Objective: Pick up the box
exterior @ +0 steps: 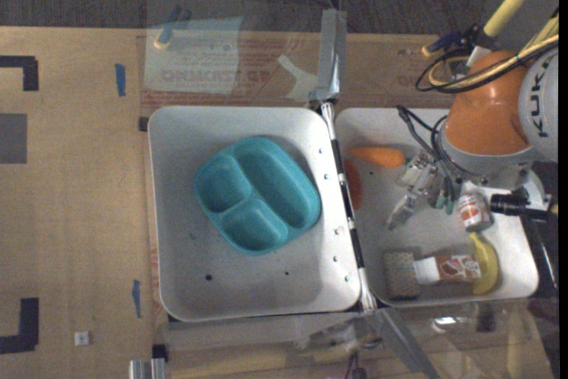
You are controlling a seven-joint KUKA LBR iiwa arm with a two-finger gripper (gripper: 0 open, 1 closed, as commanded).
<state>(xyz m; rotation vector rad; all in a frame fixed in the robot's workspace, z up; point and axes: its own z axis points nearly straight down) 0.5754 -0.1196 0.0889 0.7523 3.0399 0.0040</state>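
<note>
While "KUKA" reads on the arm point(532, 102), the claw point(404, 210) hangs with fingers apart above the box point(446, 268).

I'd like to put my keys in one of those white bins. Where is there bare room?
The left bin has bare floor all around the teal divided plate, widest along its near edge. The right bin is crowded: the carrot, gripper, box, sponge, banana and small can fill it.

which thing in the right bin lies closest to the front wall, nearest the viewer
The banana and the box beside it sit lowest in the right bin, near its front wall. The orange carrot lies at the far end, and the tool hangs between.
</note>
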